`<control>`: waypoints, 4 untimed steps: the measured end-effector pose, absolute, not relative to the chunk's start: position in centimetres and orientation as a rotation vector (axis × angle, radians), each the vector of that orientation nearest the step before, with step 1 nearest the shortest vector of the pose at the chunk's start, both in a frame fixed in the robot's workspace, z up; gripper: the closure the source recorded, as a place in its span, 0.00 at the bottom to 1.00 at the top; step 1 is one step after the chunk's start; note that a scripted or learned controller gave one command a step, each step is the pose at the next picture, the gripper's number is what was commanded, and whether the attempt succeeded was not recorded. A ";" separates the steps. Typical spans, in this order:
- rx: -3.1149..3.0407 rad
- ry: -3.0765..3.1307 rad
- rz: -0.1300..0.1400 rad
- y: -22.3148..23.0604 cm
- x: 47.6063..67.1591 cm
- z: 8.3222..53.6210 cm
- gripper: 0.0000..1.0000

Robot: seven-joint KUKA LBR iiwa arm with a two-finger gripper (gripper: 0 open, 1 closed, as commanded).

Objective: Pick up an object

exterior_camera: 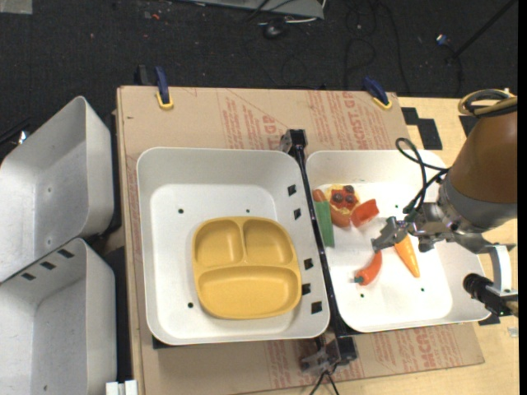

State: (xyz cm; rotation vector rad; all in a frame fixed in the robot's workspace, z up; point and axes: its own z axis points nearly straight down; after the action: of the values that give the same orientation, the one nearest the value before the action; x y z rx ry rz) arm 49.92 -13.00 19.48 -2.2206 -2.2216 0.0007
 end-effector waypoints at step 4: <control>-2.225 -2.221 -0.002 -12.2 49.6 14.7 1.00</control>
State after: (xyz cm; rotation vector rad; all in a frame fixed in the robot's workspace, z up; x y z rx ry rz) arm 49.60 -12.20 14.67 -2.2251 -2.2211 -0.0024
